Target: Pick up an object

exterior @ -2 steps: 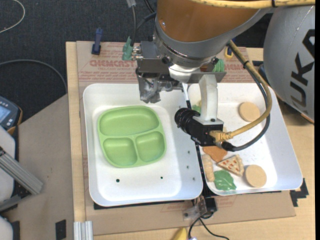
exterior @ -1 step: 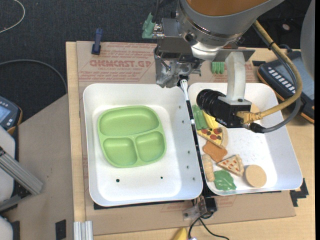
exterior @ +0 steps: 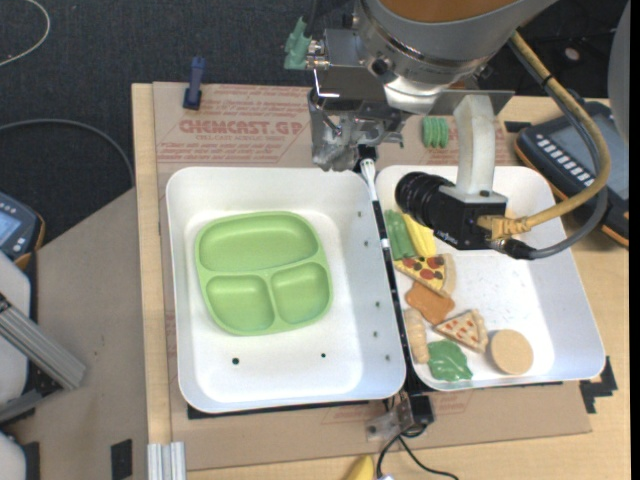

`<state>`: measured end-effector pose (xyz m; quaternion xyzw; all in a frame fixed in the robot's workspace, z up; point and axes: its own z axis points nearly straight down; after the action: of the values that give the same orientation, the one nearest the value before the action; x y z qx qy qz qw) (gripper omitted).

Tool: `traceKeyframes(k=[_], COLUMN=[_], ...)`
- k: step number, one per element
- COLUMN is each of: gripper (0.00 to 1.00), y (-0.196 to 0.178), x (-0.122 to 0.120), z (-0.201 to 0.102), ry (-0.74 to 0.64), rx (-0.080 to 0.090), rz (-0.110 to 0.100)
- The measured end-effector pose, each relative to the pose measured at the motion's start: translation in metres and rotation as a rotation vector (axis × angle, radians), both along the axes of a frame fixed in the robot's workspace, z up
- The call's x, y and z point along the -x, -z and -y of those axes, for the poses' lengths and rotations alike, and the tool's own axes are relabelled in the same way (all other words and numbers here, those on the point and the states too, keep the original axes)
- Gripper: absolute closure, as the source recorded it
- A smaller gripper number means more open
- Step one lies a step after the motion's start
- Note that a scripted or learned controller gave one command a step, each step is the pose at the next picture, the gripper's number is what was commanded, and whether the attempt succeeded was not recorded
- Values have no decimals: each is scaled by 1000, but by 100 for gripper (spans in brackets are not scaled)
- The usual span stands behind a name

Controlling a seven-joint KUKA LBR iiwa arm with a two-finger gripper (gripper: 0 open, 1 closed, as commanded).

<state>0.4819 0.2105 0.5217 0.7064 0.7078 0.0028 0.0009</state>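
Nothing looks picked yet: plastic toy food pieces (exterior: 436, 308) lie heaped in the right white bin (exterior: 560, 298), centre-right of frame; the hand (exterior: 345, 153) hangs top-centre, grip state impossible to tell

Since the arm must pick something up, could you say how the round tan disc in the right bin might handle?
The tan disc lies flat, so it probably won't roll. It looks thin and low, likely hard to pinch from above. It sits near the right bin wall, which may crowd the approach.
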Motion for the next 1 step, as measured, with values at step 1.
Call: traceKeyframes(k=[1], gripper=[100], y=[-7], x=[3], z=[-15], ry=[-1], rx=[1], rz=[-2])
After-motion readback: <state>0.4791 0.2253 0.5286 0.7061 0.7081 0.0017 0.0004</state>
